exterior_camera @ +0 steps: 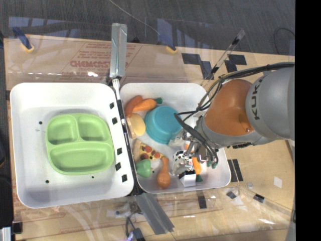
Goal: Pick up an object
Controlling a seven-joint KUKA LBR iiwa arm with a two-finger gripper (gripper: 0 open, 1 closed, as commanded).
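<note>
My gripper (186, 170) is down in the right bin (220, 172), near its front wall, with the orange-banded wrist (228, 112) above it. A small orange piece (197, 167) lies right against the gripper's right side; whether it is held is unclear. Just left of the gripper lies an orange pear-shaped toy (163, 173). Further left are a green pepper (144, 168) and a pizza slice (149, 152). A blue bowl (161, 124) sits mid-bin, with a carrot (141, 105) and a yellow toy (136, 125) beside it.
The left bin (25, 134) bears a green divided plate (79, 143). A metal divider bar (118, 49) runs between the bins at the back. Cables (190, 119) trail from the wrist over the bowl's right edge.
</note>
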